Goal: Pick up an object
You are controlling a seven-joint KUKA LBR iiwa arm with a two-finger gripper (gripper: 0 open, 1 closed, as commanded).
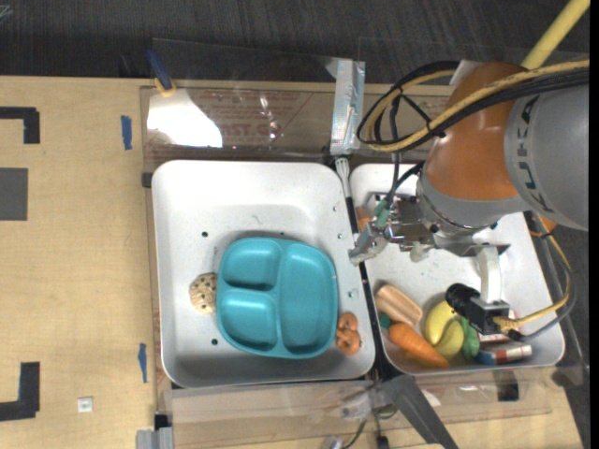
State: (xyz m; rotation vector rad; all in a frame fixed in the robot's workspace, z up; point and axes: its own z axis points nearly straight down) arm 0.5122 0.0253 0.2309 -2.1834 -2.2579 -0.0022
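Objects for picking sit in both bins. Right bin (552, 344), near its front edge: a carrot (415, 343), a tan bread-like stick (401, 301) just behind it, a yellow-green fruit (444, 327) touching the carrot's right side, and a dark item with a red-and-white piece (496, 349) to the right of those. All clustered close together.

Left bin (178, 195): a teal divided plate (277, 295) lies flat, three compartments facing up. A speckled cookie (202, 292) touches its left rim; a small orange item (348, 333) rests against its front right corner.

Gripper (370, 243) hangs over the divider between the two bins, well back from the cluster of objects. Fingers: too small and cluttered with wiring to tell whether spread or closed; nothing is seen between them. Arm's orange band (477, 148) above the right bin, black and yellow cables looping around it.

Table (65, 251) is tan board with black corner marks and blue tape bits on the left.
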